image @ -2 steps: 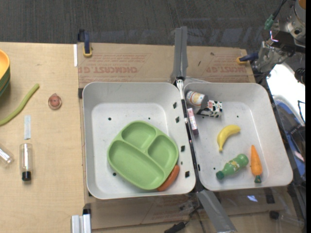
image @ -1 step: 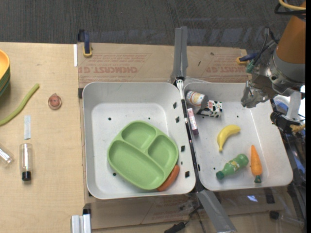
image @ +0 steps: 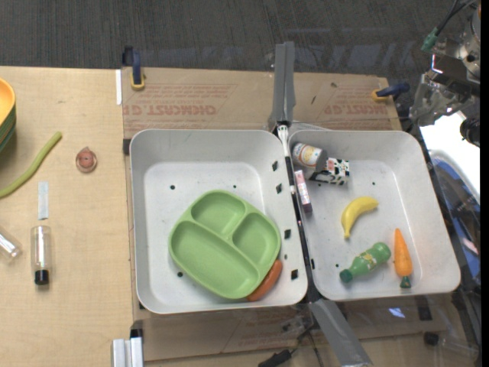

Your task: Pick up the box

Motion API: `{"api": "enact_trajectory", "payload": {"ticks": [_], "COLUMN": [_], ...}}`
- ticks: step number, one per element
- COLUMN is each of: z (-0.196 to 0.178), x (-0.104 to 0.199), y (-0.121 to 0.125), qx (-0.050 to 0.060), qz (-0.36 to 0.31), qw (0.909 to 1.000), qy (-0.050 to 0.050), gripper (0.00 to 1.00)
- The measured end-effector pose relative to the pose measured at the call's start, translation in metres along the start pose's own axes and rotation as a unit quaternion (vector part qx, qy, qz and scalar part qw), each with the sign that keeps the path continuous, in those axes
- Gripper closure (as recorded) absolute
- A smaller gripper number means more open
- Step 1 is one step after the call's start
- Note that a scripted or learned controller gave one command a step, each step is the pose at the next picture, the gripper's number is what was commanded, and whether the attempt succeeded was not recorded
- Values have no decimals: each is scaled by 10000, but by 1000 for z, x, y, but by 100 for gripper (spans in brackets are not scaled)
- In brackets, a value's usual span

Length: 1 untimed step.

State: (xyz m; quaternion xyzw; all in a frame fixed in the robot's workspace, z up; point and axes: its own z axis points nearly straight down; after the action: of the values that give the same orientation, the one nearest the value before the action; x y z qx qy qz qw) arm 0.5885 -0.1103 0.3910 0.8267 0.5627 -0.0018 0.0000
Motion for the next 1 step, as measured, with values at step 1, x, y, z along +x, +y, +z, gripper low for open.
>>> {"api": "enact_trajectory", "payload": {"ticks": [1], "z": [57], "x": [110], "y": [2], "qx": [14], "qz": [1232], "qw": [9924], "qy": [-5], "gripper": [100]}}
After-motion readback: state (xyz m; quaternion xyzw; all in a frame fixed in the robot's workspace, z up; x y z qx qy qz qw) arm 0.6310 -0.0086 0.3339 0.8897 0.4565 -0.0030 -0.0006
